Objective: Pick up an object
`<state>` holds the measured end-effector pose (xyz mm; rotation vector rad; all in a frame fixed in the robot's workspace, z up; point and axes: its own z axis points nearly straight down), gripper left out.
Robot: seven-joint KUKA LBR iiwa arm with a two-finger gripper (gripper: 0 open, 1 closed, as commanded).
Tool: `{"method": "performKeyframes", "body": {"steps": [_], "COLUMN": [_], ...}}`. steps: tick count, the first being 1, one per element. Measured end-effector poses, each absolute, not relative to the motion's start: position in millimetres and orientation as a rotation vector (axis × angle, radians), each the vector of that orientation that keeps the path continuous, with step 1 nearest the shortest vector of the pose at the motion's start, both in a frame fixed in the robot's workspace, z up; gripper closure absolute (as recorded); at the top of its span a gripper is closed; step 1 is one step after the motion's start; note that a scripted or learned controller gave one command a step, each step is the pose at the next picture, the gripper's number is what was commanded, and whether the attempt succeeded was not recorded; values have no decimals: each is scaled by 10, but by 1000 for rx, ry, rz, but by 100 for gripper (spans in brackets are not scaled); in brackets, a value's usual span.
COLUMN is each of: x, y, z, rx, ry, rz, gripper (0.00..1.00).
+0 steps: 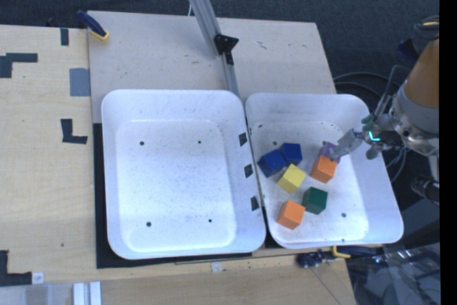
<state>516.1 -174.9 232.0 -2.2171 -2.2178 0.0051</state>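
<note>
Wooden bench (178, 46) carries two white bins; your blocks all lie in the right bin (357, 225). Reaching in from the right, the gripper (334, 151) slants down, touching the upper orange cube (323, 168). You can't tell its finger state. Centre on that cube, clear of the yellow block (291, 178), before closing.
</note>
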Motion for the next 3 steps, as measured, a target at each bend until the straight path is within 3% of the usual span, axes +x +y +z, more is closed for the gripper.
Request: {"method": "performKeyframes", "body": {"steps": [1,3], "x": [5171,5020], "y": [-1749,-1704], "z": [2345,1162], "rx": [-2218,-2216], "ry": [-2223,-2217], "rz": [1,6], "gripper": [0,0]}}
